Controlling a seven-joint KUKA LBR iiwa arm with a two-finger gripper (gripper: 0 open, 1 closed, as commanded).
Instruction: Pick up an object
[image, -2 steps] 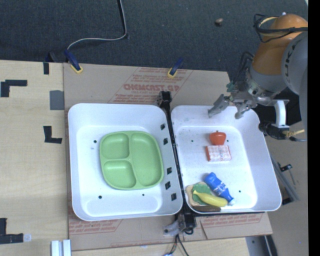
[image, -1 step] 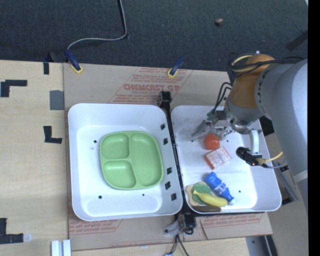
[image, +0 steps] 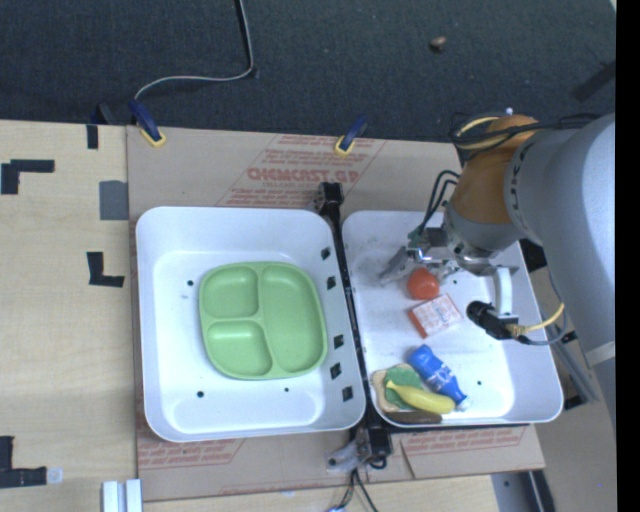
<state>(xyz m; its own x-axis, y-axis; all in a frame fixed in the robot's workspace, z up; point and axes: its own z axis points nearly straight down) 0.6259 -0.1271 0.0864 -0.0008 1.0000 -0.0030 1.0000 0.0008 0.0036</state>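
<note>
Over the right bin (image: 530, 395), the gripper (image: 420, 258) is seen low above the floor with its fingers spread fairly wide and nothing held between them, a small red object (image: 423, 284) lying just beside its tips and a red-and-white packet (image: 435, 316) close below that. A closure from this offset is judged likely to nudge the red object aside or to catch the packet as well, since the two lie so near. One fingertip is partly hidden behind the wrist, and the blue bottle (image: 438, 372) and banana (image: 420, 398) overlap at the near wall, so their edges are hard to separate.
</note>
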